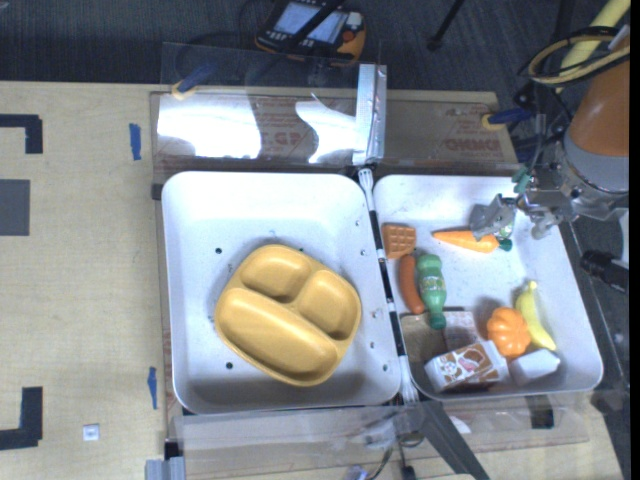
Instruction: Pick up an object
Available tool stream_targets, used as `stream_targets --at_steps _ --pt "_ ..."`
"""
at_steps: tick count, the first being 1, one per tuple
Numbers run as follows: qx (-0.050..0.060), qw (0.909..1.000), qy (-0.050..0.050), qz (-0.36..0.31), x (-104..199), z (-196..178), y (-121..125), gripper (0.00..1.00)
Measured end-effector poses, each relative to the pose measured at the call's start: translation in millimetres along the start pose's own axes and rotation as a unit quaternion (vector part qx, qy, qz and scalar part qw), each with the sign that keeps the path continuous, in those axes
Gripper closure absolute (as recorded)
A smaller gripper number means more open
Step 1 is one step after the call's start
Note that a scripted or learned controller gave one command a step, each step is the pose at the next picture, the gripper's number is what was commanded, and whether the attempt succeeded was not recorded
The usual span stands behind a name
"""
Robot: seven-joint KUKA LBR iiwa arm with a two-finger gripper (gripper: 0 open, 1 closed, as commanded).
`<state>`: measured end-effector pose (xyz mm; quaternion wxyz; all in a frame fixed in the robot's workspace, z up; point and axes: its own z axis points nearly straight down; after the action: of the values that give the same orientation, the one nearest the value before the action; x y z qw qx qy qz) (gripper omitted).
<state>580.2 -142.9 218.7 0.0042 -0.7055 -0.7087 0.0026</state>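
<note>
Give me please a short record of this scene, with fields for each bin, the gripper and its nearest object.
left bin: yellow compartment tray
right bin: carrot, waffle, sausage, green bottle, orange fruit, banana, small carton
gripper: over the right bin's far side, at the carrot's right end
nearest object: carrot
grasp: cannot tell

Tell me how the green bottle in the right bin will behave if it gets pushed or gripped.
The green bottle lies on its side, so its round body would probably roll under a sideways push. It looks like a small toy, likely light and stiff. It rests close against the orange sausage-like piece, so a nudge from the end effector may shift both.
</note>
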Motion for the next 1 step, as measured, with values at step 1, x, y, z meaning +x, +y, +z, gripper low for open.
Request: stream_targets --at_steps 1 --pt "-0.002 0.999 0.0 0.045 -1.9 129.6 41.6 0.0"
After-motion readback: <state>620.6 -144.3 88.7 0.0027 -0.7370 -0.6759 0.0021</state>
